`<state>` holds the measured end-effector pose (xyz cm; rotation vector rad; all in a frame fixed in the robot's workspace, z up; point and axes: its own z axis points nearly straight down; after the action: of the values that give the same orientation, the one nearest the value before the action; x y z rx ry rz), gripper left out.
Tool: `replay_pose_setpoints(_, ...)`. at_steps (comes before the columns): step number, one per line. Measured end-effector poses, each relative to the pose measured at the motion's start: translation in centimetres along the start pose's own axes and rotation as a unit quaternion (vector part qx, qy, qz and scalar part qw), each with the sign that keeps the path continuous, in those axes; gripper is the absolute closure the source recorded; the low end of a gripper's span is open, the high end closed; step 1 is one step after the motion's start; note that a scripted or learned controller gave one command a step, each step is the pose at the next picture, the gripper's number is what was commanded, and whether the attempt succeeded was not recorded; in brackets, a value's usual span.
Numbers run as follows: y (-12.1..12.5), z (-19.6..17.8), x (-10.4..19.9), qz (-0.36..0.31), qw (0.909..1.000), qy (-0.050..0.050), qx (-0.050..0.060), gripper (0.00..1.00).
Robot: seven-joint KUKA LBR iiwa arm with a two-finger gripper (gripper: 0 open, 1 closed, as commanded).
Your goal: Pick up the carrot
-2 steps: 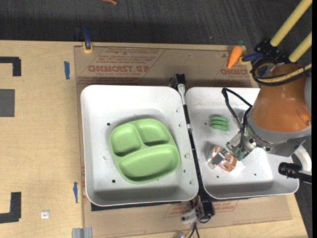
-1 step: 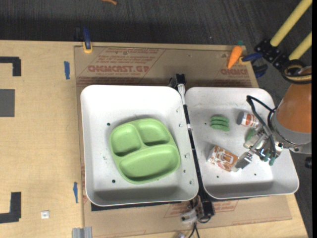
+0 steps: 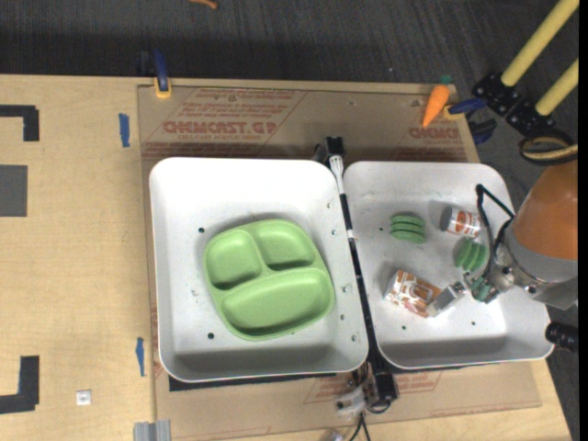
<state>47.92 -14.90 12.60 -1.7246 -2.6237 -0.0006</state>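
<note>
While my gripper sits low in the right bin, I cannot tell how it is set. Just left of it lies a red-and-white packet; farther off are a green ridged piece, a small can and another green piece. Left again, the other bin holds a green divided plate. Now the carrot: it lies outside both bins, on the board beyond the right bin's far edge. It looks like a light, stiff, smooth toy, so I judge a grip across its thick middle safest; the tapered tip could slip out.
</note>
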Motion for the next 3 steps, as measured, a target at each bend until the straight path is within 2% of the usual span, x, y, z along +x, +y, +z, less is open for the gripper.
replay_pose_setpoints(1,0.8,-1.5,1.7,0.15,0.9887,-0.002,-0.002,0.0)
replay_pose_setpoints(2,2.1,-0.2,3.6,0.321,0.947,-0.005,-0.009,0.0)
replay_pose_setpoints(3,2.0,-0.3,3.2,0.29,0.9569,-0.005,-0.011,0.0)
